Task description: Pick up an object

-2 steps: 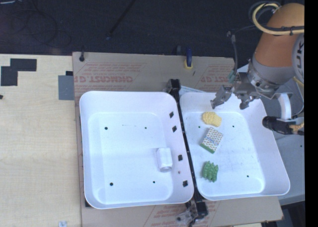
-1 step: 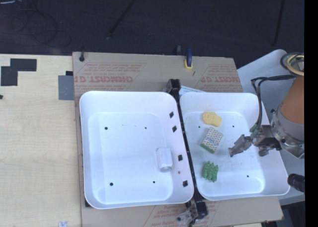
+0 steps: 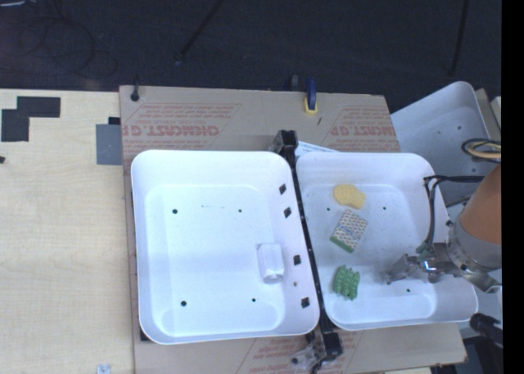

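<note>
Light wood bench; brown board on it, bearing two white bins.

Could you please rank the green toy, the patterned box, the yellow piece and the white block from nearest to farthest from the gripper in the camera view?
From the gripper, low in the right bin:
1. Green toy, just to its left in the picture.
2. Patterned box, up and left of it.
3. Yellow piece, higher in the same bin.
4. White block, across the divider in the left bin.

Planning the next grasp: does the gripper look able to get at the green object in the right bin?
Probably yes. The gripper sits low in the right bin, and the green object lies apart from it with bare bin floor between; the patterned box lies off that path.
</note>
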`<action>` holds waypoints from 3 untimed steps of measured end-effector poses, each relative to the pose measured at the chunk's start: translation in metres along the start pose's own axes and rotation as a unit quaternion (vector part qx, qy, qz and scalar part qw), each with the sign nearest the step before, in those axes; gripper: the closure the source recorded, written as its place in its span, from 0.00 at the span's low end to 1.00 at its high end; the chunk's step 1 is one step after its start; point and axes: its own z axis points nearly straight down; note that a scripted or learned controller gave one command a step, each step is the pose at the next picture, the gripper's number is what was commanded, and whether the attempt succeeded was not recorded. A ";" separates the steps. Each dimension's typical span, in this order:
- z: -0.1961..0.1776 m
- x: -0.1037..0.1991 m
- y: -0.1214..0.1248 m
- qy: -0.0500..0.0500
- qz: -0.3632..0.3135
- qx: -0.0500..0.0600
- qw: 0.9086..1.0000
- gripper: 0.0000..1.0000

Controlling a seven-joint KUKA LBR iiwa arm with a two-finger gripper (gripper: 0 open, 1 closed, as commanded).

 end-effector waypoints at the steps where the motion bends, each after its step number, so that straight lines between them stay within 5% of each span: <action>1: 0.019 -0.003 0.019 0.000 -0.003 -0.006 1.000 0.00; 2: 0.018 -0.003 0.020 0.000 -0.001 -0.006 1.000 0.00; 3: 0.017 0.033 0.068 0.001 -0.006 -0.007 1.000 0.00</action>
